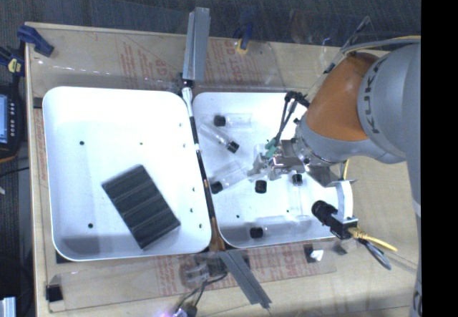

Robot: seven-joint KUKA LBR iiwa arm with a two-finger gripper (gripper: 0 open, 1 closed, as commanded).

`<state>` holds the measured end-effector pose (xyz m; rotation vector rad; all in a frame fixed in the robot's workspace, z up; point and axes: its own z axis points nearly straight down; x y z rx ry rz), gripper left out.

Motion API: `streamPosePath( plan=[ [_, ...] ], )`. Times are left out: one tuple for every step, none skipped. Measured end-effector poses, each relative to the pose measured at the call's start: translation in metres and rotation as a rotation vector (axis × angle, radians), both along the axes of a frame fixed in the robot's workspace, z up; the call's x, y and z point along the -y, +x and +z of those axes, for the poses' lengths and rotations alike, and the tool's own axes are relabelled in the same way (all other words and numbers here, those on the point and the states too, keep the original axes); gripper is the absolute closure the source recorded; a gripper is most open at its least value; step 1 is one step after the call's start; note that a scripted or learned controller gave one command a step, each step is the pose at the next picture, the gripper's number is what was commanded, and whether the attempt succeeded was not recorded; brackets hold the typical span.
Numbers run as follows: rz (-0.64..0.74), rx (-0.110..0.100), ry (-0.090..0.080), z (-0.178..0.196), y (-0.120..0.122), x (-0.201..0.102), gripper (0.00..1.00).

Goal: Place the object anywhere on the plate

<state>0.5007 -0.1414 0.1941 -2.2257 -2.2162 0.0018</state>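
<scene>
The gripper (266, 164) hangs low over the middle of the right bin (240, 233), and from up here its tip is a tangle of metal and clear plastic, so I cannot tell whether it is gripping anything. Just beneath it sits a small black-capped clear object (261, 185) on the bin floor. Several more little clear vials with black caps lie scattered around: one near the top (220, 121), one left of centre (232, 145), another by the lower edge (255, 232). The grey arm with its orange band (340, 104) sweeps in from the right. Across the divider, the dark ribbed plate (140, 205) lies tilted in the left bin (64, 108), well apart from the gripper.
</scene>
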Motion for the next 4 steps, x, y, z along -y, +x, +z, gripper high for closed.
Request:
streamPosePath(
  plan=[
    [0.094, -0.003, 0.002, -0.003, 0.062, -0.062, 1.00],
    [0.264, 0.000, 0.001, -0.003, 0.084, -0.148, 1.00],
    [0.324, -0.003, 0.001, 0.006, -0.025, -0.180, 1.00],
    [0.308, -0.001, 0.001, 0.057, 0.023, -0.237, 1.00]
  ],
)
